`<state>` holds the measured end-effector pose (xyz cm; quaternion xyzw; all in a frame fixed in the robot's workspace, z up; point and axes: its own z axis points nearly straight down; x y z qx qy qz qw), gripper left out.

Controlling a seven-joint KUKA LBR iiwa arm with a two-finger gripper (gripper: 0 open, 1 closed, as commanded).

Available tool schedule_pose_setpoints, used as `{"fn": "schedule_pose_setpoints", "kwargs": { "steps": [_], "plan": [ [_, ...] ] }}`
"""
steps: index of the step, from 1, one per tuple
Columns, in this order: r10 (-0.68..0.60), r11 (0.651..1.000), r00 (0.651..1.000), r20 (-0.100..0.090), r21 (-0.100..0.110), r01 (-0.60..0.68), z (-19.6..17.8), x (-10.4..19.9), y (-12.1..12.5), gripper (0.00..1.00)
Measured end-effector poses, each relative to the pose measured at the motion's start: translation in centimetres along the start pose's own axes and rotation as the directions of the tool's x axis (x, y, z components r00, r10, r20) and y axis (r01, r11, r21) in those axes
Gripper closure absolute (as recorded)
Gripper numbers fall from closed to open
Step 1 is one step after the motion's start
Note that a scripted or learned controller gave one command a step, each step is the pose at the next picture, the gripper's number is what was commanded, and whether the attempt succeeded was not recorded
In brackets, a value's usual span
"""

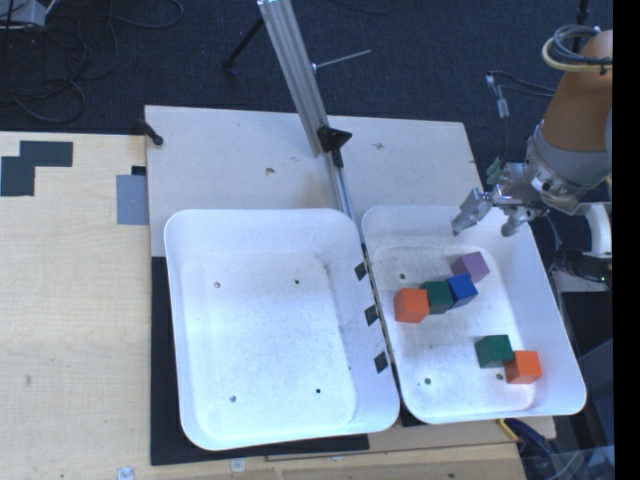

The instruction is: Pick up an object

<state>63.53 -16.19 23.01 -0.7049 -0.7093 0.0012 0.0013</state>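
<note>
On the pale wooden desk [70, 298], the right shallow white bin [560, 368] holds small coloured blocks [455, 293]. The two-finger tool [487, 215] hovers over its far edge, fingers spread, gripping nothing.

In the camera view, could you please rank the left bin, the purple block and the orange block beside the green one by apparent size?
1. Left bin, by far the largest.
2. Orange block.
3. Purple block, slightly smaller-looking, though it lies farther from the camera, so that gap is unsure.

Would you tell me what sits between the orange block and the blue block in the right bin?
In the camera view, a dark green block sits between the orange block and blue block.
</note>
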Motion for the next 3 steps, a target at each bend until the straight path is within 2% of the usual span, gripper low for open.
{"fn": "schedule_pose_setpoints", "kwargs": {
  "steps": [1,2,3],
  "plan": [
    [0.009,1.000,1.000,-0.002,0.006,-0.009,13.6,-3.5,-1.8,0.00],
    [0.006,1.000,1.000,0.000,-0.003,-0.006,14.0,-4.7,-0.5,0.00],
    [0.007,1.000,1.000,0.000,-0.002,-0.007,13.0,-4.7,-0.5,1.00]
  ]
}}
